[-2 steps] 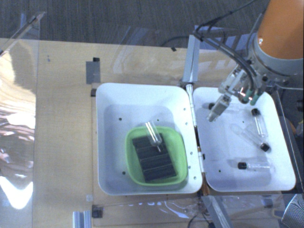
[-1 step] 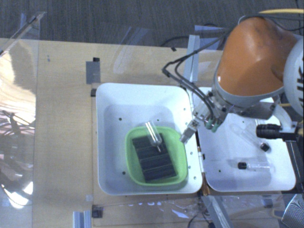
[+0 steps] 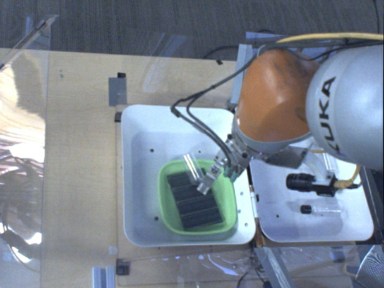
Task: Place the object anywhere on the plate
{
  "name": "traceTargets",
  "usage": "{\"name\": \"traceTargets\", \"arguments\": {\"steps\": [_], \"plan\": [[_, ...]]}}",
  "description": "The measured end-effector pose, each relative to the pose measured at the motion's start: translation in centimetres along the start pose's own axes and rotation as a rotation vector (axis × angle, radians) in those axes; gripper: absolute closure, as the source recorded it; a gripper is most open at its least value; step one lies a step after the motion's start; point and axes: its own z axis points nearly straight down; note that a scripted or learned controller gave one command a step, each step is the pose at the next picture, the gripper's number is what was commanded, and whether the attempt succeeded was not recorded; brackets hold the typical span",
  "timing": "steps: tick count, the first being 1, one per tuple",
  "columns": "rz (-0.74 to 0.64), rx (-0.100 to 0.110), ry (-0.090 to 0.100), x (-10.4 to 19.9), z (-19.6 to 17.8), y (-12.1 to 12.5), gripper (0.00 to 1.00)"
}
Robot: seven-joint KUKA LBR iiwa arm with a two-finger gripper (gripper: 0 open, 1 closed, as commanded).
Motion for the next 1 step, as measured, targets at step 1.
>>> {"name": "traceTargets", "arguments": {"steps": [1], "plan": [[0.008,-0.002,-0.002,-0.78,0.95,-0.94,0.00]]}}
